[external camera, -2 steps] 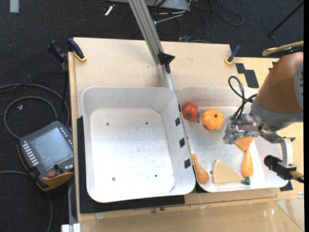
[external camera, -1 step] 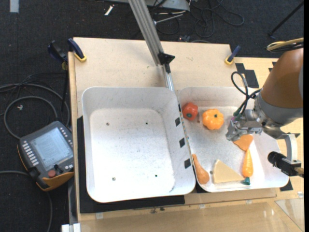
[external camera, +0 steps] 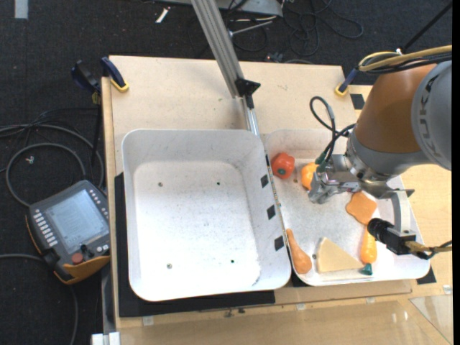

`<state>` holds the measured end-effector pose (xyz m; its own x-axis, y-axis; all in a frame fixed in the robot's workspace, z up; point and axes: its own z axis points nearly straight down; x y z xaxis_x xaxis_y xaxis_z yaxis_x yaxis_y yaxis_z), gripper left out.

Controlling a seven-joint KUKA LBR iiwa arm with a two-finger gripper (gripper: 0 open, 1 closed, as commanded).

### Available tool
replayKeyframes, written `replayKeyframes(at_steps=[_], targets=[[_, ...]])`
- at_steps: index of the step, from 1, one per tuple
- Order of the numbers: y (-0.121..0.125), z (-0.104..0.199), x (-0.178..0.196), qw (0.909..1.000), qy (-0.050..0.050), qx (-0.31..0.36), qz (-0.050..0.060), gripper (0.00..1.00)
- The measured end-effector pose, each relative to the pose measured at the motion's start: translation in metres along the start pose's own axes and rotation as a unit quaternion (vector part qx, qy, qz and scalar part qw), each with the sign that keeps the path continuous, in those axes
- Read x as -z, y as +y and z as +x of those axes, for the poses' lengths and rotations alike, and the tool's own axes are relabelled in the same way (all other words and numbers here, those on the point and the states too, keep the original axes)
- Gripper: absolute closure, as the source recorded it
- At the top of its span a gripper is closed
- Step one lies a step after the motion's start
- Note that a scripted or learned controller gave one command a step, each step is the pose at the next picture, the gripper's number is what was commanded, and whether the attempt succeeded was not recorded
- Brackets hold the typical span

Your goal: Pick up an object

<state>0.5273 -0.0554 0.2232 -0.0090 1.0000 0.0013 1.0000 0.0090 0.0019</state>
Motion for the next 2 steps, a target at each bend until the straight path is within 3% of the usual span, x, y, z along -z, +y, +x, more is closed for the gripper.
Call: replayKeyframes(at_steps=[2], targets=[[0.035, 0.102, 0.014, 1.0, 0.001, 0.0, 0.0, 1.0]])
